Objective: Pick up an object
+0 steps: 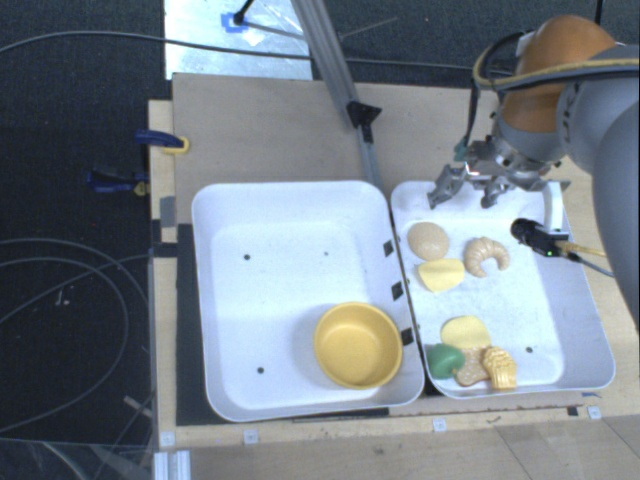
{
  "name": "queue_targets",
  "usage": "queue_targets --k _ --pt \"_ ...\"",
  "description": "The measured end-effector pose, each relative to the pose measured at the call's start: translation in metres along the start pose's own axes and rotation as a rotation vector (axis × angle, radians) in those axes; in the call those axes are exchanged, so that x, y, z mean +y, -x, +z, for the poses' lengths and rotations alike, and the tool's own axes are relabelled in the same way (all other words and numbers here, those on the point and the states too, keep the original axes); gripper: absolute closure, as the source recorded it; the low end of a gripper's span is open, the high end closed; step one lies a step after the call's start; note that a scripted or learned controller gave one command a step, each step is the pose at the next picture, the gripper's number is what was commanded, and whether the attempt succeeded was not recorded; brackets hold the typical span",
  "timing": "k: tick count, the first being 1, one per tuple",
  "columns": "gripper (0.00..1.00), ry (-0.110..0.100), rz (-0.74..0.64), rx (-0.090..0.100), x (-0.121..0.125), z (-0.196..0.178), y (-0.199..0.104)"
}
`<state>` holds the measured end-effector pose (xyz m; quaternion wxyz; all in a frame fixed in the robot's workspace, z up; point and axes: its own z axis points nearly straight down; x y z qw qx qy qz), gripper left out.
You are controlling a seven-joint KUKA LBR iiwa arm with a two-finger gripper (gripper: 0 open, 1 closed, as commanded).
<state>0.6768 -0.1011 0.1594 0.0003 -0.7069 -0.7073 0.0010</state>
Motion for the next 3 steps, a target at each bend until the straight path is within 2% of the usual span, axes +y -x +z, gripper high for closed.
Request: queue_targets --k 1,2,3 --pt "0.0 0.001 -0.001 0.0 0.001 0.041 0.0" --pt "1.0 0.007 -0.001 0.0 0.003 0.027 0.0" --pt "1.0 0.011 0.001 0.0 0.007 -0.034 0.008"
